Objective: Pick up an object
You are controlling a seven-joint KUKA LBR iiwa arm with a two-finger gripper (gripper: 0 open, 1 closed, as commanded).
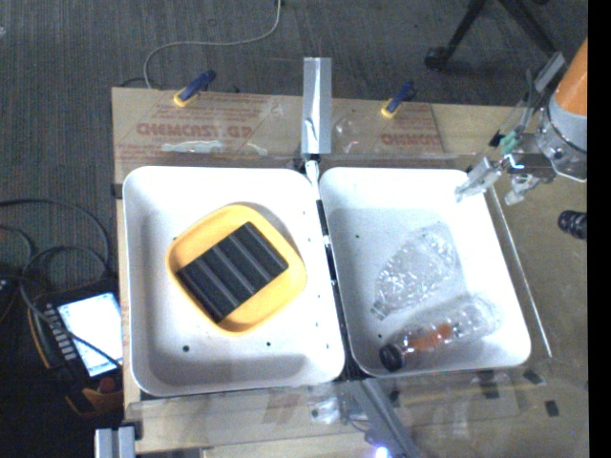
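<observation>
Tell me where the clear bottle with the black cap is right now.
The clear bottle lies on its side in the right bin, along the near wall, just below the crumpled clear plastic.

In the left bin (143,256) a yellow tray-like object (239,266) with a black ribbed top lies flat, turned at a slant. In the right bin (382,198) lie 2 things: a crumpled clear plastic bottle (413,264) near the middle, and a clear bottle (439,333) with a black cap on its side near the front wall.
</observation>
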